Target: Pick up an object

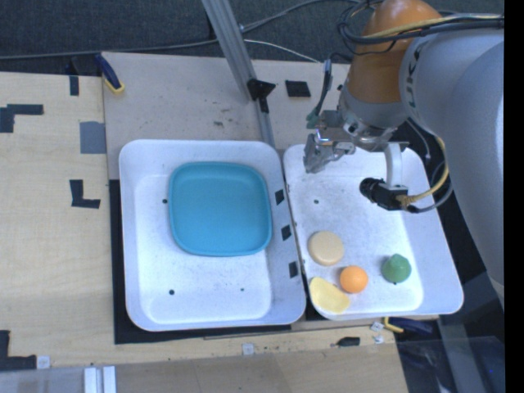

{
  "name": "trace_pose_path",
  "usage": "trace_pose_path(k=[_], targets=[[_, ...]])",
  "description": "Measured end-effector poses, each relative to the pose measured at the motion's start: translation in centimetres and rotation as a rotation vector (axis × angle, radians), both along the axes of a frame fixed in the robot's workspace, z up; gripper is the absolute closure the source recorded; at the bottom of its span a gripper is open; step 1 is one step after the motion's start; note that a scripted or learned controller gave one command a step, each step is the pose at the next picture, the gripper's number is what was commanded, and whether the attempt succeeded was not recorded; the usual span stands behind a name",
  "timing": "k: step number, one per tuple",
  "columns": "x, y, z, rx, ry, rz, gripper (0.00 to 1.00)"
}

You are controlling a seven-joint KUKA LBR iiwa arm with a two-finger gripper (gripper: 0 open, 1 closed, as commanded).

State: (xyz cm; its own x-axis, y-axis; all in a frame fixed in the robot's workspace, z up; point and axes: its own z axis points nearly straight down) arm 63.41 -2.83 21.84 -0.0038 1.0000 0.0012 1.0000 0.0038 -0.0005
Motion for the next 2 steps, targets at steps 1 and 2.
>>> trace_pose_path(k=[1, 2], targets=[[-0.5, 4.8, 1.1, 0.0, 0.0, 0.0, 1.0], [-0.3, 10.0, 1.9, 0.0, 0.0, 0.0, 1.0]])
